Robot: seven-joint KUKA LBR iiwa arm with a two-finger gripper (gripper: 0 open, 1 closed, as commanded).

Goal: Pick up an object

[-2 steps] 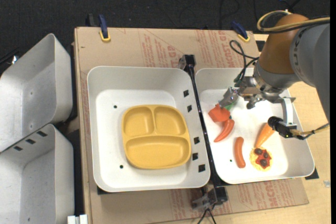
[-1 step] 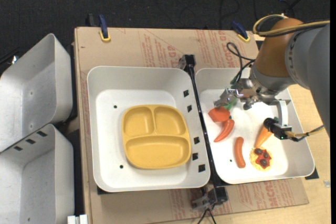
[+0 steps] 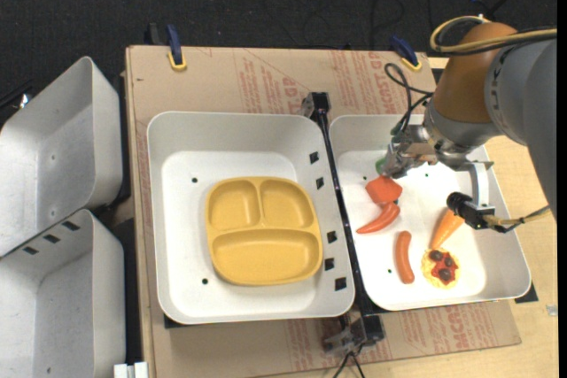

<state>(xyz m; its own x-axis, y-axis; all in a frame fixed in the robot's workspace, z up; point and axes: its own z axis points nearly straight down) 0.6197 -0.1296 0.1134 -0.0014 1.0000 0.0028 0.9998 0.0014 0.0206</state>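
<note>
We see the arm [image 3: 496,93] reach in from the right over the right bin [image 3: 505,279], with its hand [image 3: 396,162] low near the bin's upper left part. We cannot tell how far the hand is open, nor whether it has hold of anything. Just below the hand lies a red pepper [image 3: 382,190], and beneath that a longer red chilli [image 3: 379,219]; the two look as if they touch. Further down the bin floor a sausage [image 3: 404,257] lies on its own, a carrot [image 3: 447,227] sits slanted to its right, and a small slice of pizza [image 3: 441,267] rests just under the carrot's tip. The left bin [image 3: 168,190] holds a yellow divided plate [image 3: 263,229] lying flat. Both bins stand side by side on the counter [image 3: 230,75].
</note>
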